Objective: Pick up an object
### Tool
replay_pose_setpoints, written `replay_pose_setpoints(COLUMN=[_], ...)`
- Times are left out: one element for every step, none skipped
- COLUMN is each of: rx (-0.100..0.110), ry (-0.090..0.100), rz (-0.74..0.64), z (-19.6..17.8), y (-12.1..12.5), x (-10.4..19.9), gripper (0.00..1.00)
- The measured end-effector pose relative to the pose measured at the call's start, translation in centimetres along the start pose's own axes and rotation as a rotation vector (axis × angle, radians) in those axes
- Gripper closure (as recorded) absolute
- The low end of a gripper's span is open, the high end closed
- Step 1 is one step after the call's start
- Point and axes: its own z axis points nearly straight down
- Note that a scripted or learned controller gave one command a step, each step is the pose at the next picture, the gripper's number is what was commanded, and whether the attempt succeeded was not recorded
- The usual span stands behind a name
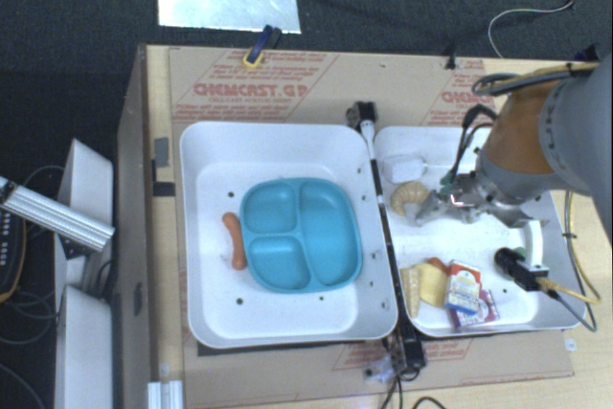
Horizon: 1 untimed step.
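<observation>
Nearest the lens, at the front of the right bin (522, 313), a red-and-white packet (465, 286) lies flat, touching a yellow wedge (425, 284) on its left.

Left bin (190, 235): a sausage (233, 239) lies lengthwise on the floor, just beside the left edge of a blue plate (299, 233). The plate is divided into compartments and sits near the bin's centre. Whether sausage and plate touch cannot be told.

Right bin, rear half: a white lump (403, 170) sits close to the dividing wall. Just in front of it lies a croissant (410, 196), pale brown and curved, also near that wall.

Gripper (436, 205): low over the right bin, pointing left toward the croissant. The croissant lies just to the left of the gripper tip, very close. Contact between them cannot be confirmed. Nothing is seen held. Whether the gripper is spread or pressed together cannot be told at this resolution.

Arm (570, 134): grey, reaching in from the right, orange band (517, 137) above the wrist, over the rear right part of the right bin. Packet and wedge lie well forward of the gripper, apart from it.
</observation>
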Motion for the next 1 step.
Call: replay_pose_setpoints(rx=[0.001], ry=[-0.001], rz=[0.003], z=[-0.02], y=[-8.79], x=[-3.91], gripper=[0.00])
